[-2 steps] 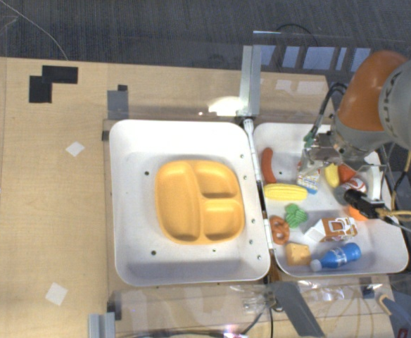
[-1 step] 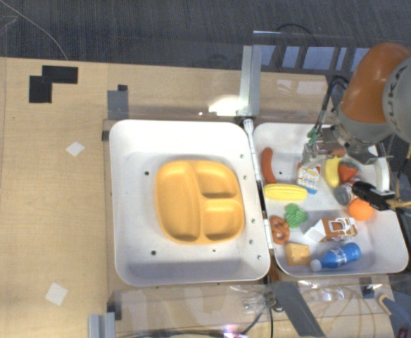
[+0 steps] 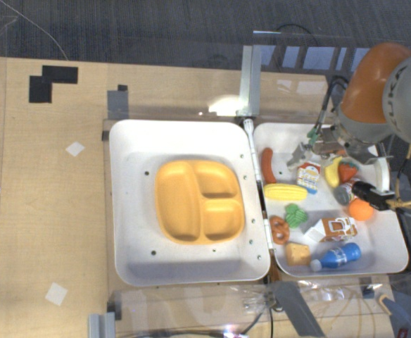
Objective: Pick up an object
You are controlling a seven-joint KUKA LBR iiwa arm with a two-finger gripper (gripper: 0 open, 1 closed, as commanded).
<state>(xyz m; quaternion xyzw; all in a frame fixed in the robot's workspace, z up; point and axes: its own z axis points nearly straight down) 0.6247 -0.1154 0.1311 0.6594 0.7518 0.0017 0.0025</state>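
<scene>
My gripper (image 3: pixel 311 155) hangs over the back of the right bin (image 3: pixel 395 259), open, with nothing between its fingers. Just below it lies a small white and red carton (image 3: pixel 308 177). A yellow banana (image 3: pixel 331 172) and a red piece (image 3: pixel 348 171) lie to its right. Left of it are a red sausage (image 3: pixel 267 164) and a yellow corn cob (image 3: pixel 284 192). Nearer the front lie a green piece (image 3: pixel 296 215), a pretzel (image 3: pixel 279 229), an orange ball (image 3: pixel 360 210), a white and brown carton (image 3: pixel 338 227), a tan cube (image 3: pixel 297 253) and a blue bottle (image 3: pixel 337 256).
The left bin (image 3: pixel 135 153) bears a yellow compartment tray (image 3: pixel 197 199) at its middle. A raised divider (image 3: pixel 256 182) runs between the two bins. The arm's orange band (image 3: pixel 369 83) stands above the right bin's back right corner.
</scene>
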